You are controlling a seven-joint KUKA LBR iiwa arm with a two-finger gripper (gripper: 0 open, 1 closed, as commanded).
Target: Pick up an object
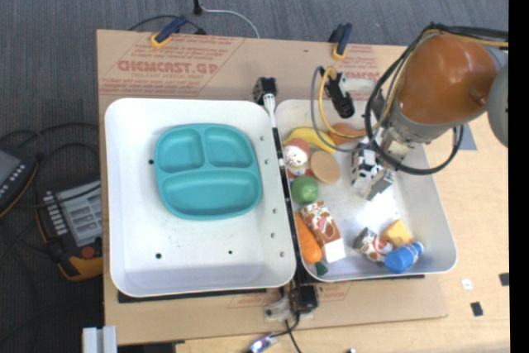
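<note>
The pincer (369,169) hangs low in the right bin (438,219), under the orange band of the arm (442,83), and a small black-and-white toy (364,164) sits right at its tip. I cannot tell whether the pincer is wide or narrow, nor whether the toy is truly gripped or just lying beneath it.

Taking that toy as the landmark: just to its left lies a round tan disc (326,169), and beyond that a red-and-white ball (296,155) with a banana (311,139) above it. Below and left of the toy is a green ball (306,190), then a patterned box (321,228) and an orange carrot (308,243) lower still. Straight below the toy, near the bin's lower edge, rest a small figure (371,245), a yellow block (397,232) and a blue ball (402,259). Far to the left, the other bin (132,260) holds a teal divided tray (208,171).

My judgement: the reach into the bin looks done and a target seems chosen, but a firm hold is unproven and the lift is not yet done
</note>
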